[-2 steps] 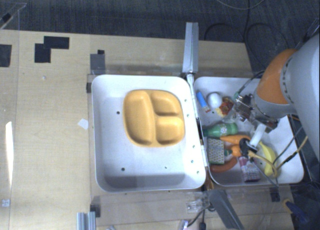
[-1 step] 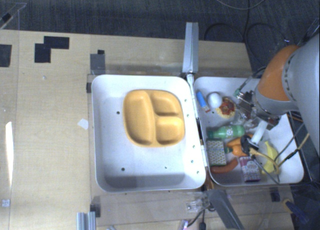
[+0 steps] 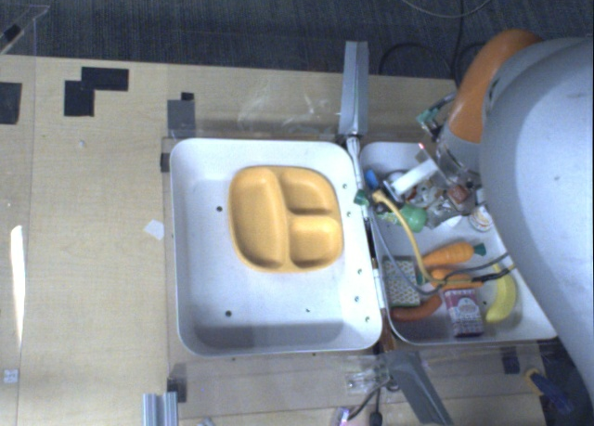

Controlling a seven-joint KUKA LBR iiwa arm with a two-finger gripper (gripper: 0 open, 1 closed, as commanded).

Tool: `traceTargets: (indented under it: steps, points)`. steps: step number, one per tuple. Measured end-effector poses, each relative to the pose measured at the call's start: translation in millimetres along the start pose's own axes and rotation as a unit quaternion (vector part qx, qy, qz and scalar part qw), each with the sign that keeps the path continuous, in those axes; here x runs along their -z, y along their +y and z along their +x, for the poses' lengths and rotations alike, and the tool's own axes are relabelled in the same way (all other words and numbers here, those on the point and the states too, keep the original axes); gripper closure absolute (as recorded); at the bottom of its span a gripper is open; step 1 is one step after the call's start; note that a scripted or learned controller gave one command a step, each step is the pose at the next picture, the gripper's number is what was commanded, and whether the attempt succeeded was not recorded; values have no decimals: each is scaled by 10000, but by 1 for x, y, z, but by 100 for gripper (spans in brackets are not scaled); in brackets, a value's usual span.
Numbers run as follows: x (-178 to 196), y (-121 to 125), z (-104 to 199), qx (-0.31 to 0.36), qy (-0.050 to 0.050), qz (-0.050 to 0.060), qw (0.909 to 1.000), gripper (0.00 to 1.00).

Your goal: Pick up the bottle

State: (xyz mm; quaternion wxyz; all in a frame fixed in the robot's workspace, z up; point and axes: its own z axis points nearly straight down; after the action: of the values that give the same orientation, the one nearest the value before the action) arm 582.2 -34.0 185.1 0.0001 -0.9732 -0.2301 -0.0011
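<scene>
My gripper [image 3: 444, 200] is low in the right bin [image 3: 394, 320], near its far middle, under the grey arm and its orange band. I cannot pick out a bottle with certainty. A small pale round thing [image 3: 479, 220] with a brownish rim shows right beside the gripper at the arm's edge, and it may be a bottle's top. A green rounded thing [image 3: 414, 220] lies just left of the gripper. The arm hides the right part of this bin.
The right bin also holds an orange carrot [image 3: 451, 254], a yellow banana [image 3: 504, 300], a red sausage-like thing [image 3: 418, 310], a red-labelled box [image 3: 465, 311] and a grey mesh piece [image 3: 401, 279]. A yellow compartment tray [image 3: 283, 217] sits in the left bin [image 3: 213, 313].
</scene>
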Motion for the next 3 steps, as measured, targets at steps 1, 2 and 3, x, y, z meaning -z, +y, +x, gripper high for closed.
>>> traceTargets:
  steps: [1,2,3]
  points:
    - [0,0,0,3,-1,1,10000,0]
    - [0,41,54,-245,-1,-2,9997,0]
    - [-92,74,-31,-1295,62,-39,9916,0]
